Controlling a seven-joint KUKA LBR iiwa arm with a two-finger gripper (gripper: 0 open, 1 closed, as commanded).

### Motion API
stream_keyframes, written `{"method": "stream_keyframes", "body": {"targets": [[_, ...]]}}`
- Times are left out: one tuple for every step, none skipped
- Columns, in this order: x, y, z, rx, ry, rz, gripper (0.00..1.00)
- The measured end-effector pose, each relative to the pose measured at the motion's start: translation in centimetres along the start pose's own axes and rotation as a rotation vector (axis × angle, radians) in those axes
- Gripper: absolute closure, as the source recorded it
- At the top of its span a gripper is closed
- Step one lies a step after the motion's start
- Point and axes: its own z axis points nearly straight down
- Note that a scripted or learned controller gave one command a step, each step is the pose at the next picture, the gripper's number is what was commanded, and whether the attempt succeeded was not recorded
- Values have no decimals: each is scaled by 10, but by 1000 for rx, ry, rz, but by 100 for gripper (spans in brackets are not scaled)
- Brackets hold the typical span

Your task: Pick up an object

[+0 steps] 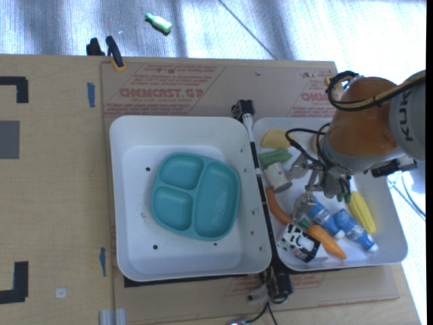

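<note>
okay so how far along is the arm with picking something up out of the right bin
Done: the arm has reached into the right bin, and the gripper hangs low over the toys. In hand: nothing that I can see; the blue bottles, carrot and corn cob all lie on the bin floor. Left: closing on one toy and lifting it. The teal divided plate sits in the left bin.

The bench top (47,202) is light brown board. A cardboard sheet (203,87) with red printed letters lies on it, held at its far left corner by a black clamp with an orange grip (114,51). Small blue tape pieces (90,95) sit on the board. Behind the bench, the grey floor (270,12) shows bands of light and shadow, and a small green object (159,23) lies there.
</note>
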Motion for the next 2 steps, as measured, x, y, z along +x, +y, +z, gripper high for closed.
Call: {"method": "stream_keyframes", "body": {"targets": [[55, -30, -1, 3, -8, -10, 0], [24, -10, 0, 1, -4, -227, 0]]}}
